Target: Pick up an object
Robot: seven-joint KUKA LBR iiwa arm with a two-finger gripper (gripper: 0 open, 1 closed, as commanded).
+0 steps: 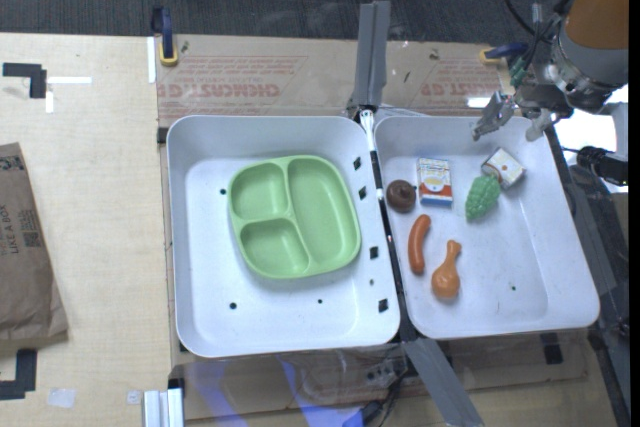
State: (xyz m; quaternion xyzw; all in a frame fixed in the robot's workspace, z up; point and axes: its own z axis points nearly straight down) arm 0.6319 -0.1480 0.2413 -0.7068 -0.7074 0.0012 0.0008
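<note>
A: What takes up the most room?

B: A pale wooden bench (90, 115) seen from above, with a sheet of brown cardboard (260, 80) across its back. Two shallow white bins sit on it side by side, touching at a grey divider. The left bin (200, 315) holds a light green plate (294, 215) with three compartments, one long and two smaller, lying flat near the bin's centre.

A: And the right bin?

B: The right bin (540, 295) holds the small things. A little white and orange carton (434, 182) stands near the middle of the back half. Just right of it lies a bumpy green toy (482, 197), and touching its upper end is a small white and tan box (503, 167). A dark brown round piece (401, 195) sits against the left wall. In front lie an orange sausage shape (418, 243) and an orange drumstick shape (446, 271), near each other but apart.

A: Where is the arm?

B: The grey arm (598, 5) with its orange band comes in at the upper right. Its gripper (518, 115) hangs over the back right corner of the right bin, above and just behind the small box. Its two thin fingers are spread apart with nothing between them.

A: Anything else?

B: A brown paper bag (25, 245) lies at the bench's left edge.
</note>
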